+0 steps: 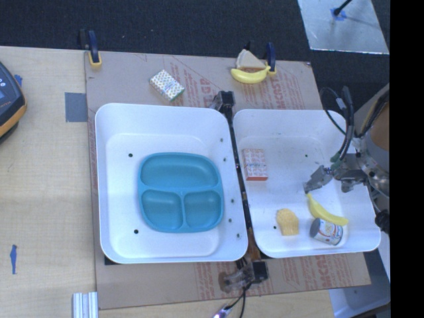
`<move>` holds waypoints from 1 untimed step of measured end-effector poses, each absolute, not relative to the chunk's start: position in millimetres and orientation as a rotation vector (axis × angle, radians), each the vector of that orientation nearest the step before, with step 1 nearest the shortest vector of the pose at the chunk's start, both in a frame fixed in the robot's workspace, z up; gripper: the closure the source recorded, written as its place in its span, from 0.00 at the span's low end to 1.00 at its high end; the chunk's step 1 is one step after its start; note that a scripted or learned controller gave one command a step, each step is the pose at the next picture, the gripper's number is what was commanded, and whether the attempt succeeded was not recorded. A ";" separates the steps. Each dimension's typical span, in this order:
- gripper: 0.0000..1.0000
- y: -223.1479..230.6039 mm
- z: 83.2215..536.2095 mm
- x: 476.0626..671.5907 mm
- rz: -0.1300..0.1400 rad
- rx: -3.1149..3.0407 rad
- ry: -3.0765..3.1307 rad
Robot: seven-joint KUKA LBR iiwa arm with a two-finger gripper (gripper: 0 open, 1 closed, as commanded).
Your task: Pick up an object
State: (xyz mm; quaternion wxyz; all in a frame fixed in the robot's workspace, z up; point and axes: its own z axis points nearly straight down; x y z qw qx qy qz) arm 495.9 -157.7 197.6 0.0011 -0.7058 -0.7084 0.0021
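Observation:
In the right bin (pixel 291 128) lie a red-and-white packet (pixel 254 163), a yellow lumpy piece (pixel 287 221), a yellow banana (pixel 326 211) and a small printed cup on its side (pixel 327 231). My gripper (pixel 332 182) hangs at the bin's right side, just above the banana's upper end. Its two fingers (pixel 317 179) are spread apart, open, with nothing between them. The arm comes in from the right edge, and cables run over it.
The left bin (pixel 109 177) holds a blue divided plate (pixel 180 191). Behind the bins, on the cardboard, sit a patterned block (pixel 166 84) and a second banana with a sandwich piece (pixel 250 73). A yellow-edged device (pixel 9 99) lies at the far left.

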 end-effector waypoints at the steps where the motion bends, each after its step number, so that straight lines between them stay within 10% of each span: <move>1: 0.00 -177.0 90.9 475.1 0.005 -2.214 -2.224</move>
